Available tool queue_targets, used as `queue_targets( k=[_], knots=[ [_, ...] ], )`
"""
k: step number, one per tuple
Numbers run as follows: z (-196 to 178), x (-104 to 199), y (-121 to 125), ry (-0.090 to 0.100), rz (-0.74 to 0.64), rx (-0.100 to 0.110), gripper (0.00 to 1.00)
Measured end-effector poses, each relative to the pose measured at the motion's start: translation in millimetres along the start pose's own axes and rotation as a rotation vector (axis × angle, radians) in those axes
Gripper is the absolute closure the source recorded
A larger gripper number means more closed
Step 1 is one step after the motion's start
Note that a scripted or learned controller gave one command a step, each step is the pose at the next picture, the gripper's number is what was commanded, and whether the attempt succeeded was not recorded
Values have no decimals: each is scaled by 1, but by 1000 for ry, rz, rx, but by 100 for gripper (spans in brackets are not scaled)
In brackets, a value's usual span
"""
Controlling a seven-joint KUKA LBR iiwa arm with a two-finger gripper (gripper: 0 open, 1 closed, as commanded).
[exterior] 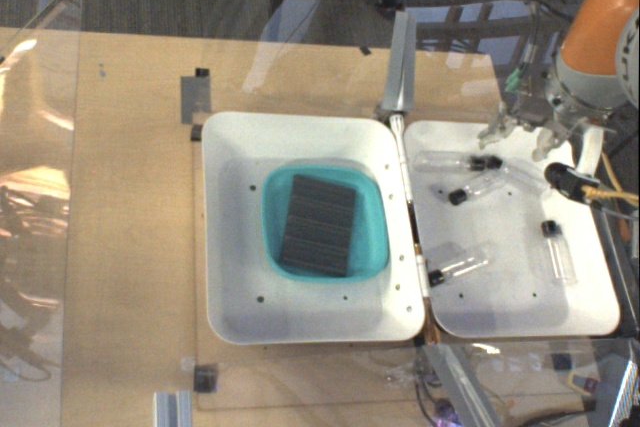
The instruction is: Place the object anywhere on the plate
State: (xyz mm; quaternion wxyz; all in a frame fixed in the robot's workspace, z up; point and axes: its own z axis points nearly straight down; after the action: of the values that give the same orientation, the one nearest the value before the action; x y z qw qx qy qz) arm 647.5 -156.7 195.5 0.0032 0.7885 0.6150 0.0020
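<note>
1. Two shallow white bins sit side by side on the wooden bench (120, 215), their inner rims touching along a middle seam.
2. Left of the bins, a clear panel (40, 175) lies across the bench top, catching glare.
3. In the left bin (230, 295) rests a teal plate (272, 215), roughly at its centre.
4. On the plate lies a dark ribbed rectangular block (318, 225), flat, long side running near to far and tilted slightly; it sits wholly within the plate's rim.
5. Beyond the seam, a grey metal post (400, 60) stands at the far edge of the bins.
6. The right bin (520, 310) holds several small clear vials with dark caps: two (470, 177) toward the far left part, one (455, 267) near the seam on the near side, and one (558, 250) toward the right wall.
7. Above the far right corner of the right bin hangs the gripper (520, 137), its fingers spread apart with nothing between them.
8. The orange band (605, 10) of the arm shows at the far right.
</note>
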Motion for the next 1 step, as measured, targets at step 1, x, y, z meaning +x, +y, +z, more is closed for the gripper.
queue_targets(
  k=[1],
  knots=[
    [-200,5,24,0,87,-8,0]
  ],
)
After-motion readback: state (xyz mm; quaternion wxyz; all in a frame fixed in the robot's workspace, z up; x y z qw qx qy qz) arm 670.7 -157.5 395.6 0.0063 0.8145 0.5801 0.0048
